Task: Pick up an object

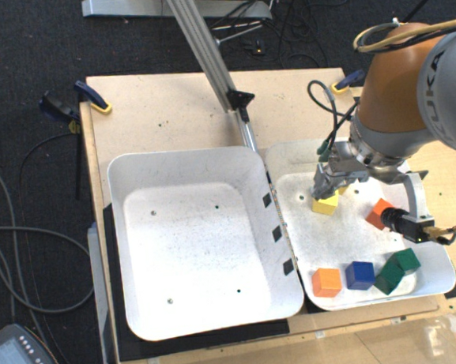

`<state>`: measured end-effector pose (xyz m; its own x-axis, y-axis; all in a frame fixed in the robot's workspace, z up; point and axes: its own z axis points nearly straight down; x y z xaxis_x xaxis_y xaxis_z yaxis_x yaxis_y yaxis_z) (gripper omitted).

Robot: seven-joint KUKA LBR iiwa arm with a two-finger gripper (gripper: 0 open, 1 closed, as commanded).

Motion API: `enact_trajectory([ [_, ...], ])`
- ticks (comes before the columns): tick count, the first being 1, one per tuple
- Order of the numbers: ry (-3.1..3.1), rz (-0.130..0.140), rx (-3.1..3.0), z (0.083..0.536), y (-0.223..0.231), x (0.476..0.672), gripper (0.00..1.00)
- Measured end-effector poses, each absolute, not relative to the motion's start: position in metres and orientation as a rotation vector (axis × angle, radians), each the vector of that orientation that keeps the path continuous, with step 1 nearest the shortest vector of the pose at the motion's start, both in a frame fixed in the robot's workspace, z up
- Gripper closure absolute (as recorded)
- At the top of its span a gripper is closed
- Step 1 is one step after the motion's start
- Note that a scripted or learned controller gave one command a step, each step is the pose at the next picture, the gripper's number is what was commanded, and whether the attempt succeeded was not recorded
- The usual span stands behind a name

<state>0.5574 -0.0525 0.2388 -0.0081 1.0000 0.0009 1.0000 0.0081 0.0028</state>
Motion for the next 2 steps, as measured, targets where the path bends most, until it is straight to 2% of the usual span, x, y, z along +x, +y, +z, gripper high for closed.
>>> enact_trajectory([
  [2,2.233,-0.001,2.214,0.231,0.050,0.550,1.00],
])
